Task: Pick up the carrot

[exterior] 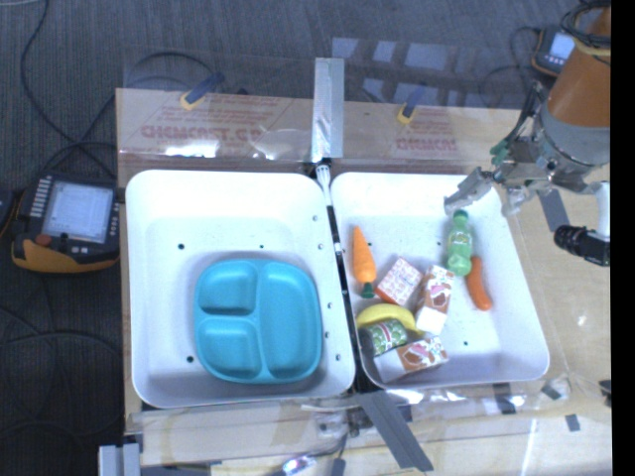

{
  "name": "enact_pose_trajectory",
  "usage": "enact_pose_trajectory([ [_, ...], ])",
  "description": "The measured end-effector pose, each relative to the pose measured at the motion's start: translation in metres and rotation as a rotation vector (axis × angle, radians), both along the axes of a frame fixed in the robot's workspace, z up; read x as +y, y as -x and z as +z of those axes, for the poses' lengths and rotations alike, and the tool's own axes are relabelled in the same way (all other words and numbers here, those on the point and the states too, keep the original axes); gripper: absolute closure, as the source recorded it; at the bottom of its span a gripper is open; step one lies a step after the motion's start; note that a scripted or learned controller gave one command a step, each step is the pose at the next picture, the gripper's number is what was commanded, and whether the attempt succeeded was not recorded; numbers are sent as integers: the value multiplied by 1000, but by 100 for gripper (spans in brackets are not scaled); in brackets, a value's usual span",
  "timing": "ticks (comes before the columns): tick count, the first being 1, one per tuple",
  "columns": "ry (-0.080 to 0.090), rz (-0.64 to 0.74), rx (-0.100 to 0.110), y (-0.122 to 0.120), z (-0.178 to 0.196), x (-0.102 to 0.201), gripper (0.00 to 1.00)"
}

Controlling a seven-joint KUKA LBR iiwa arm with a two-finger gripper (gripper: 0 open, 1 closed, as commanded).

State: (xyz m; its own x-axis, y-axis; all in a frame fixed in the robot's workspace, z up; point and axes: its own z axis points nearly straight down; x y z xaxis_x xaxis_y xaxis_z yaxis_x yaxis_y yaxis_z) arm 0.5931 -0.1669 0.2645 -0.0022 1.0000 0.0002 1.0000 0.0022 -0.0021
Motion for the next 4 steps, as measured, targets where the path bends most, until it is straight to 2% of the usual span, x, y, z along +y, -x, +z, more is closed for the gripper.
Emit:
enact_pose_trajectory([
  [1, 0, 24, 1, -28, -93, 61, 0],
  [2, 4, 74, -13, -58, -175, 73, 0],
  [3, 5, 226, -14, -9, -174, 65, 0],
  [4, 2, 225, -19, -11, -164, 65, 100],
])
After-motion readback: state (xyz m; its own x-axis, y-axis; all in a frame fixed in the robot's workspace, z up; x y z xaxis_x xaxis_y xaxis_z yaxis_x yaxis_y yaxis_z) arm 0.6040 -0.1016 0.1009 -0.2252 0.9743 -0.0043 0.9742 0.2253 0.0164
